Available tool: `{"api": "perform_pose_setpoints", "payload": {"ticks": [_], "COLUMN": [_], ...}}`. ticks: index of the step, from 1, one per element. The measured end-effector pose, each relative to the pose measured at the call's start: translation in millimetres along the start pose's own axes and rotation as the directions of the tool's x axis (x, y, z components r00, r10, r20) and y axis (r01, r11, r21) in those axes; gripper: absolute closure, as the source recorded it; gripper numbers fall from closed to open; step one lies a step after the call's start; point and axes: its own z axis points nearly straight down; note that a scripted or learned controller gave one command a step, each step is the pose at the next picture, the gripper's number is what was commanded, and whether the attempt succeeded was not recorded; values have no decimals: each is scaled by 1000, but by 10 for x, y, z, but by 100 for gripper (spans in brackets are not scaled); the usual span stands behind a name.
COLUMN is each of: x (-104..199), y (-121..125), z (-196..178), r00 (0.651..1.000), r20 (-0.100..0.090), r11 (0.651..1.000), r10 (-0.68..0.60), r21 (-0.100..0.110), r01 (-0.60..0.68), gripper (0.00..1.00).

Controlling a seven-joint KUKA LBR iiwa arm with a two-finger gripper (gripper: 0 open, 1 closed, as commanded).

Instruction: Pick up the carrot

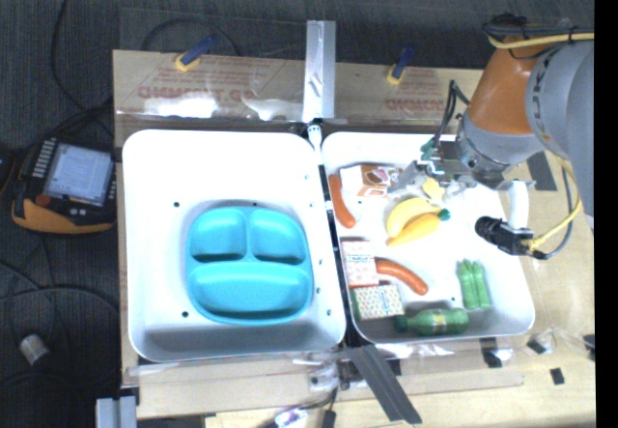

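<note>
- Overhead slanted view of a bench w/ two shallow white bins side by side: left bin [154, 223], right bin [512, 300].
- Left bin holds a blue divided tray [249, 262], three compartments, sitting roughly centre.
- Grey arm [565, 98] w/ orange band comes in from the right, over the right bin's upper right corner.
- Gripper [435, 168] hangs low above the upper middle of the right bin, just above the banana. Can't tell how wide it stands; nothing seen gripped.
- Carrot [341, 201]: slim orange piece lying along the right bin's left wall, upper part, pointing roughly up-down. Well apart from the gripper, to its left.
- Banana [413, 220]: yellow, near bin centre, just below the gripper.
- Small printed box [375, 179] btwn carrot and gripper, near the top wall.
- Sausage [402, 274]: reddish-orange, lying at a slant below the banana.
- Two printed cartons [367, 283] stacked along the left wall below the carrot.
- Green bottle [432, 322] on its side by the bottom wall.
- Green pod-like veg [472, 284] near the lower right.
- Handheld screen device [72, 180] on the floor left of the bench.
</note>
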Motion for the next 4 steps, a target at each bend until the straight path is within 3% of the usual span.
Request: {"api": "perform_pose_setpoints", "payload": {"ticks": [1,2,3,4], "x": [60,-491,-732,-757], "y": [285,62,-411,-1062], "z": [-607,587,581,576], "r00": [999,967,977,968], "r20": [-1,-2,-7,-3], "r11": [999,967,977,968], "r10": [-42,-256,-214,-251], "r21": [-2,-3,-24,-28], "r01": [42,256,213,251], "gripper": [0,0,0,0]}}
